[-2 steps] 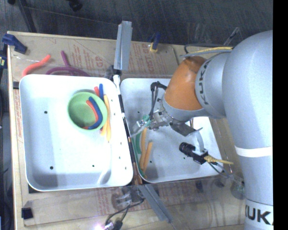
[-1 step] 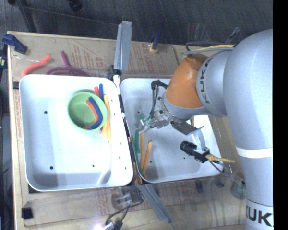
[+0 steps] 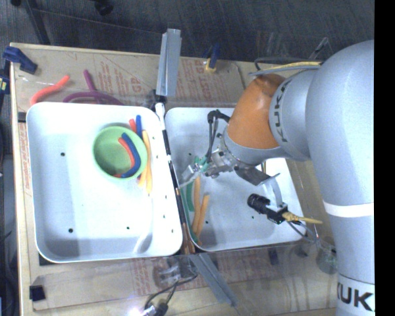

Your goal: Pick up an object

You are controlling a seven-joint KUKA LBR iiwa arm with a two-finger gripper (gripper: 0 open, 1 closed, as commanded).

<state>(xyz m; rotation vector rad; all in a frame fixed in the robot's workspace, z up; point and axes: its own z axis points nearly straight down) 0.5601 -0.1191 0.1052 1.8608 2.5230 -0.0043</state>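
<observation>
Nothing is seen lifted yet; the pincer [image 3: 207, 167], its grip impossible to tell, is poised low with orange sticks [image 3: 197, 212] just beside it.

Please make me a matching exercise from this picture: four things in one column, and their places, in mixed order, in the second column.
Things:
1. green bowl
2. orange stick
3. purple cord
4. gripper

Places:
A. on the bench, outside the bins
B. over the right-hand bin
C. in the left-hand bin
D. lying in the right-hand bin

Pairs: 1-C, 2-D, 3-A, 4-B
</observation>
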